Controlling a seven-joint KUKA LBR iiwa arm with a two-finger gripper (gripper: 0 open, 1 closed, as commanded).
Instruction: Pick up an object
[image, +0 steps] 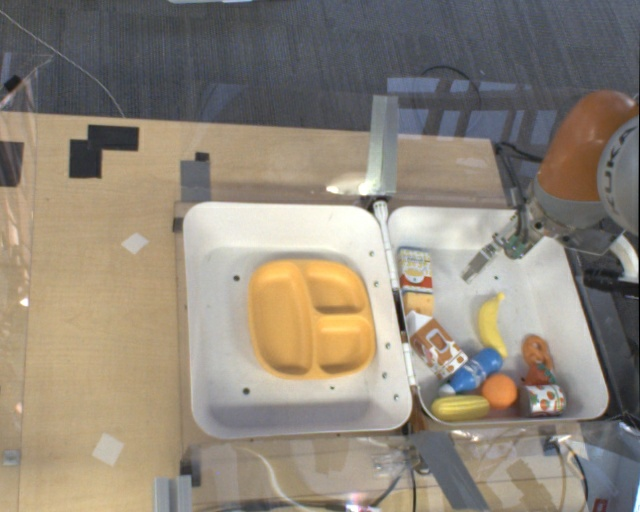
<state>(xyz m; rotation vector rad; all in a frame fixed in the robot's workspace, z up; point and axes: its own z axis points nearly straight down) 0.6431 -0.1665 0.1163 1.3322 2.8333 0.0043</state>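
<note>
My gripper (472, 269) hangs over the upper middle of the right bin (560, 290), reaching in from the right on the grey arm with the orange band (585, 150). Nothing is seen in its grasp. Below it lies a yellow banana (490, 322). To its left, along the bin's left wall, a red and white carton (415, 268) lies above a yellow packet (419, 301). A brown and white box (437, 348), a blue item (472, 371), an orange (500, 390), a yellow lemon-like piece (460, 407), a red can (543, 400) and an orange-red item (537, 352) crowd the bin's lower end.
The left bin (215, 300) holds a yellow divided plate (310, 318). A metal post (384, 140) stands behind the seam between the bins. Bare white floor shows around the gripper in the right bin's upper half. Wooden bench top (90, 300) stretches to the left.
</note>
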